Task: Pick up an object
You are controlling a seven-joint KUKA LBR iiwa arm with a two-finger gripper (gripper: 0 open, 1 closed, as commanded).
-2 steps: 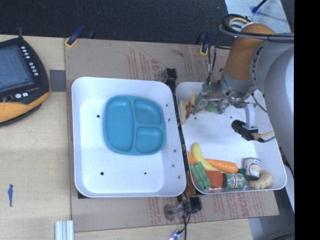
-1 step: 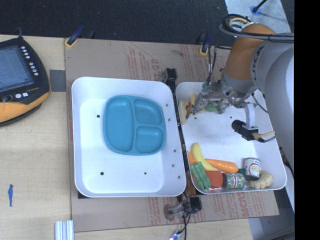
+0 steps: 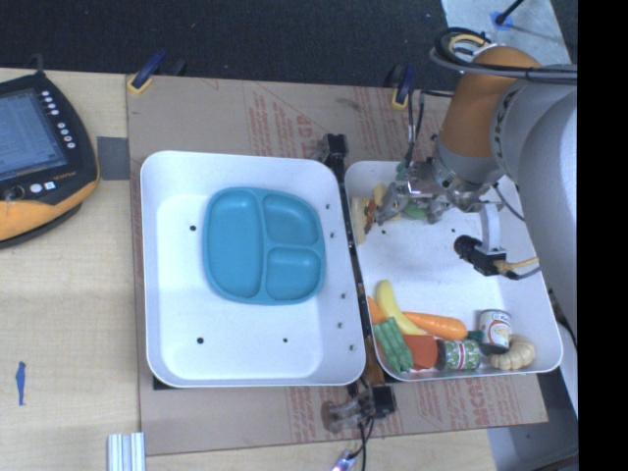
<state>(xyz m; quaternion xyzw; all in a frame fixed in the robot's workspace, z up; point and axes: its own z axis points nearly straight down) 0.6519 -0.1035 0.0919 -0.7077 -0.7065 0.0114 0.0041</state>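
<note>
Toys are lying heaped along the right bin's (image 3: 549, 312) near edge: banana (image 3: 391, 304), carrot (image 3: 436, 324), small can (image 3: 495, 328) (some green pieces too). Further back, the gripper (image 3: 392, 204) is hovering low over that bin's far-left corner; grip cannot be judged. Left bin (image 3: 157, 263) is holding a blue divided plate (image 3: 263, 245).

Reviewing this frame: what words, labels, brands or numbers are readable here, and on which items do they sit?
None can be read with confidence.
Cardboard sheet under the bins: repeated red print, too blurred to read.
Small can: a label, too small to read.
Bottle: a label, illegible.
Handheld pendant: its screen shows lines, too small to read.
</note>
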